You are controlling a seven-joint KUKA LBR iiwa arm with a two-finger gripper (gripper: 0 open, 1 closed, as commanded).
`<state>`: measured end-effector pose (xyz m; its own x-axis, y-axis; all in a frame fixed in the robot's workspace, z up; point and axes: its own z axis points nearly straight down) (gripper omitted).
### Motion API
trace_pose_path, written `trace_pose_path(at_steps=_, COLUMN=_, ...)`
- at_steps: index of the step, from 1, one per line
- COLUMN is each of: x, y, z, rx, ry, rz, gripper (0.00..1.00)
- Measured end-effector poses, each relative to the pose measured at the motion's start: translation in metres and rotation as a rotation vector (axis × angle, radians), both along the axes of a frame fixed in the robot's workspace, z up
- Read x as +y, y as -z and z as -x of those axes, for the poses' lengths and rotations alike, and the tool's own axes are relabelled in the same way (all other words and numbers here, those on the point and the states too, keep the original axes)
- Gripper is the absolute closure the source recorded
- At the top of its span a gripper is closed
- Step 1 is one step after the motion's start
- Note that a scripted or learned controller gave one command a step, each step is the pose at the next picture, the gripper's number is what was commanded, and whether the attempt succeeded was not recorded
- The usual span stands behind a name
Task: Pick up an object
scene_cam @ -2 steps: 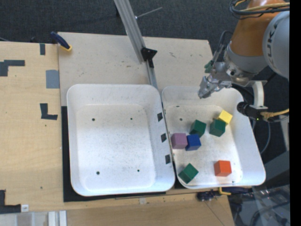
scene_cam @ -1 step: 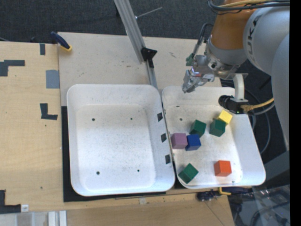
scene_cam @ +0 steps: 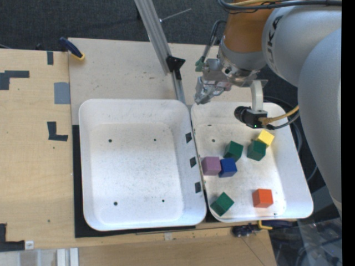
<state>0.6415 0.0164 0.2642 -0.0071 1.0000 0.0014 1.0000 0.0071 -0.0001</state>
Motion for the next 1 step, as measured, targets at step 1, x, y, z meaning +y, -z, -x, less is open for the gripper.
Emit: trace_pose_path(at_steps=1, x=0.0487, y=0.0009, z=-0.0089, rx=0.001, ry=0.001, rz=0.0, gripper=1.0)
